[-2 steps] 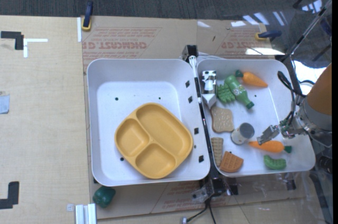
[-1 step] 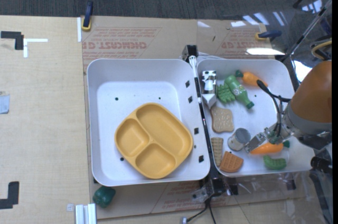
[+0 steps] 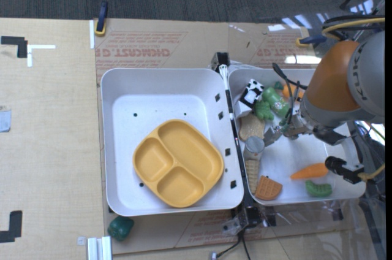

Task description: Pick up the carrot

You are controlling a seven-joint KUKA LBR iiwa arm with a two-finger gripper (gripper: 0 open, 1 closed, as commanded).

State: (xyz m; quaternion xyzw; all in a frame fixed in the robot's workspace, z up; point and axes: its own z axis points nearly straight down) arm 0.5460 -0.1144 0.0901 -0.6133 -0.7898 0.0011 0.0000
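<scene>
Arm's bulk covers a good chunk of the right bin (image 3: 343,194), and the claw (image 3: 277,130) is small and dark, so I can't tell its state. Carrot (image 3: 310,172) lies on the bin floor, off to the claw's lower right, apart from it.

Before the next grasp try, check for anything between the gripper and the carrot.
Nothing visible stands between them. The gripper hangs over the right bin, and the carrot lies on bare bin floor nearer the camera, with a green toy beyond it.

yellow divided plate (image 3: 178,162), waffle toy (image 3: 267,188), green pepper (image 3: 120,227)
</scene>
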